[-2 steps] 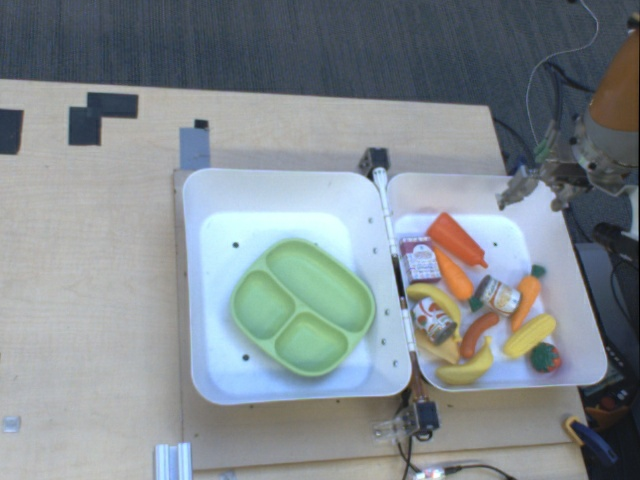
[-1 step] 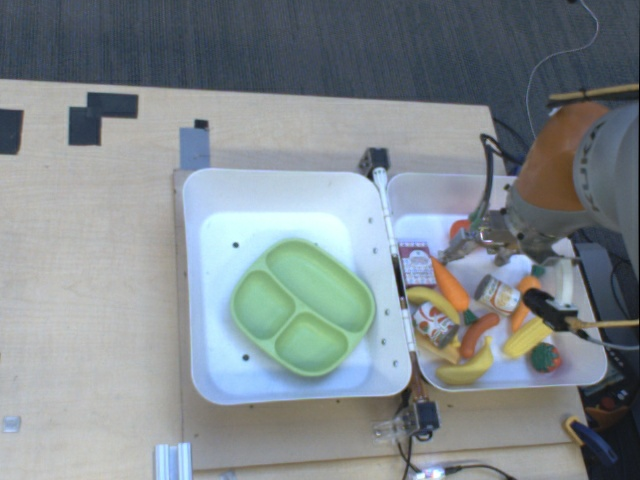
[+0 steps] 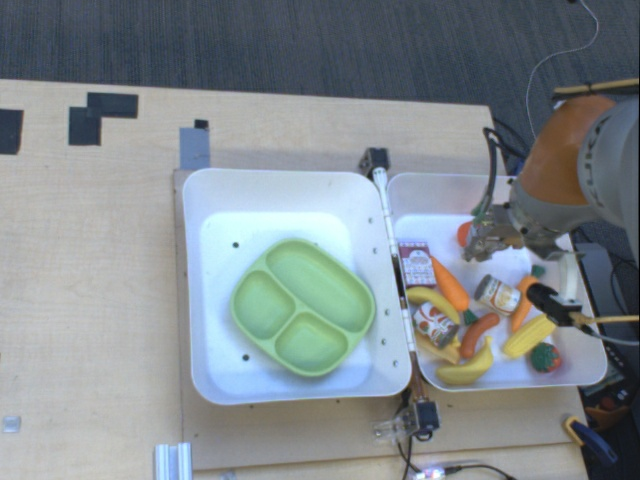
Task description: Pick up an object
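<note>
We see a pale green plate (image 3: 303, 308) in a white bin (image 3: 215, 268), yellow bananas (image 3: 465, 370), an orange carrot (image 3: 450, 284), a yellow corn cob (image 3: 528, 336), and what may be a red tomato (image 3: 465, 233)

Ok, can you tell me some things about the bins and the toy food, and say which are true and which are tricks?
1. The green plate sits in the left bin. True.
2. The toy food is piled in the left bin. False: it lies in the right bin.
3. The green plate has three sections. True.
4. The banana lies on the green plate. False: it is in the right bin, near the corn.
5. The robot arm reaches over the right bin. True.
</note>
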{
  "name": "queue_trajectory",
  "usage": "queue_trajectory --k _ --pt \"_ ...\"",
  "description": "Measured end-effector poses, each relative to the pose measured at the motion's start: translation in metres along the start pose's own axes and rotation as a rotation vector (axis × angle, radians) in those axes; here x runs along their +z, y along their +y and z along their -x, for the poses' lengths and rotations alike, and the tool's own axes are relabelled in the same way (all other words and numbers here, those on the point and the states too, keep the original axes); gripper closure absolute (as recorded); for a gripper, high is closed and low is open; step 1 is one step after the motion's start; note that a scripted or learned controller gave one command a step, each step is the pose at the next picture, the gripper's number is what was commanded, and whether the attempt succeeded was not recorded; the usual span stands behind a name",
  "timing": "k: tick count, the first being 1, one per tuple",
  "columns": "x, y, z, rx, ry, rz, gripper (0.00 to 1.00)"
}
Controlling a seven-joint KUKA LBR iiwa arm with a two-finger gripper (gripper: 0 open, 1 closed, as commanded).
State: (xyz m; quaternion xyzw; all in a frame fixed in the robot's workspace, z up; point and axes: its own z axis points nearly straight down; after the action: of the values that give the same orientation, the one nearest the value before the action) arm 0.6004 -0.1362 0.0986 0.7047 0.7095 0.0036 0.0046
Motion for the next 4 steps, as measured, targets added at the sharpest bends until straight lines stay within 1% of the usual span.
queue_trajectory --k 1,2,3,4 --pt "0.0 0.0 0.0 0.0 0.0 -0.001 0.0" --pt "-0.011 0.001 -0.001 -0.003 0.0 0.003 1.0" --pt "-0.011 0.001 -0.001 -0.003 0.0 0.003 0.0" --pt "0.01 -0.082 -0.014 0.005 0.0 -0.003 0.0"
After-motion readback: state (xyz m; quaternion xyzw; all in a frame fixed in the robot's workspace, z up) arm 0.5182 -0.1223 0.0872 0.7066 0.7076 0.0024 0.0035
